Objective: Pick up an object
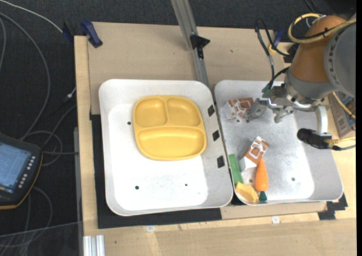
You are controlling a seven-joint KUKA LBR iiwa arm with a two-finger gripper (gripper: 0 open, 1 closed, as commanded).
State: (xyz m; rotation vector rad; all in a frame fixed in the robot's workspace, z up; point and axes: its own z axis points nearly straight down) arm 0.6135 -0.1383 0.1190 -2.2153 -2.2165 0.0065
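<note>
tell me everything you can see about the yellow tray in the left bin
The yellow tray is a rounded rectangular plate, plastic by its look, moulded into three compartments: two smaller ones along the far side and one wide one along the near side. It lies flat, right way up, in the upper middle of the left bin, resting on the bin's white floor. Nothing lies in its compartments, and nothing else touches it.

Orange carrot (261,175) lying near right bin's front, small carton (257,151) just behind, crumpled wrapper (240,108) farther back
</note>
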